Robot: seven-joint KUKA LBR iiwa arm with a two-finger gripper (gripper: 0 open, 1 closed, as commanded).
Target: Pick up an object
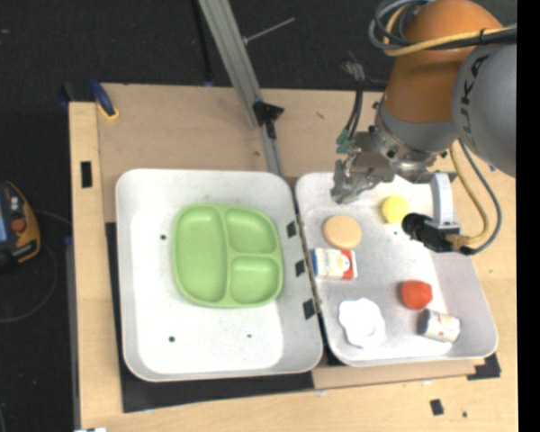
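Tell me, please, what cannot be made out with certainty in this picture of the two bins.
All in the camera view:
1. Small carton: its print is too small to read.
2. White thing: it blends with the white right bin, so its shape and kind are unclear.
3. Far right corner of that bin: hidden under the arm.
4. Device beside the bench: cut off by the left edge.

Lying in the right bin (382,264): tan disc (343,232), yellow ball (394,209) near it, red-white carton (334,264) just beside the disc, red lump (416,293), white cup (361,320), small box (441,327)
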